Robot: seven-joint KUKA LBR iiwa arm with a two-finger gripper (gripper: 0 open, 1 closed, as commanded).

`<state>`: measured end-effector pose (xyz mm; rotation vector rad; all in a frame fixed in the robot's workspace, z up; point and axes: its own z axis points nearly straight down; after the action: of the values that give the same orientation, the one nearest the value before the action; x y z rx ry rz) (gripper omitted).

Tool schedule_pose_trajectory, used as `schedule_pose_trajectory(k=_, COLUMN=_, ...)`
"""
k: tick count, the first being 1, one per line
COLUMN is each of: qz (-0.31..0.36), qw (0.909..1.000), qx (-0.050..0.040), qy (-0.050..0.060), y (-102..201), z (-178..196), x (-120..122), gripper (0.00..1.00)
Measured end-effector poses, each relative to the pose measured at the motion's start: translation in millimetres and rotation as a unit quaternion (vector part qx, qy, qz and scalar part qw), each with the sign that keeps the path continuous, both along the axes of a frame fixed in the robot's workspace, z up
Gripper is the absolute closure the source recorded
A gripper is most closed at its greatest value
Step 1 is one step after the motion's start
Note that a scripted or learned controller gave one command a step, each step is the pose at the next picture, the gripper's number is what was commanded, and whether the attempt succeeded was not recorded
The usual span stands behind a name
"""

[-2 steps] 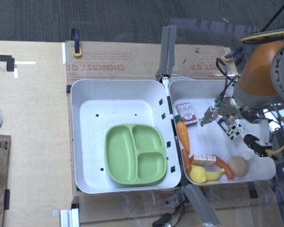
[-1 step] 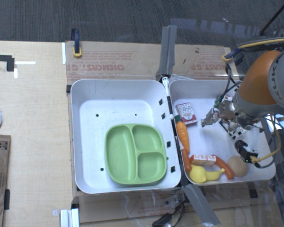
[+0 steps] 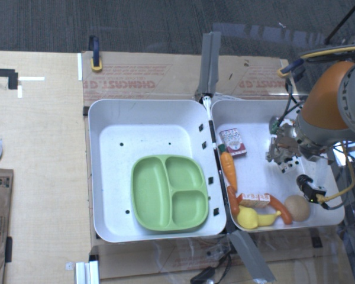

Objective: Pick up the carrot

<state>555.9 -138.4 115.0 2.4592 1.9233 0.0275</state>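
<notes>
Nearest the camera, a lemon lies at the right bin's front edge. At its 11 o'clock the carrot hugs the left wall. The gripper hovers at the carrot's 3 o'clock; finger spread cannot be told. Best: straddle the carrot's width, clearing the wall.

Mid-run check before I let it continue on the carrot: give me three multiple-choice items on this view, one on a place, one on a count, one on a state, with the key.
1. Where does the carrot lie?
A. In the right bin, along its left wall
B. On the green plate
C. On the bench outside the bins

2. How many compartments has the green plate?
A. Two
B. Three
C. Five

3. How does the tool stand to the carrot?
A. Holding it
B. Apart from it, to its right
C. Pressing on it

Key: 1 A, the carrot lies lengthwise against that wall. 2 B, two ridges split the plate in three. 3 B, white bin floor shows between them.
</notes>
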Motion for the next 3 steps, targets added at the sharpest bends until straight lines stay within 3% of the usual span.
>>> schedule_pose_trajectory(k=1, qz=0.046, qw=0.9988, qx=0.0014, qy=0.014, y=91.8, z=75.8, x=-23.5, gripper=1.0)
schedule_pose_trajectory(k=2, qz=-0.061, qw=0.998, qx=0.0025, qy=0.016, y=165.9, z=82.2, x=-57.0, gripper=1.0)
schedule_pose_trajectory(k=3, qz=0.186, qw=0.9824, qx=-0.0002, qy=0.015, y=151.5, z=89.0, x=-65.5, gripper=1.0)
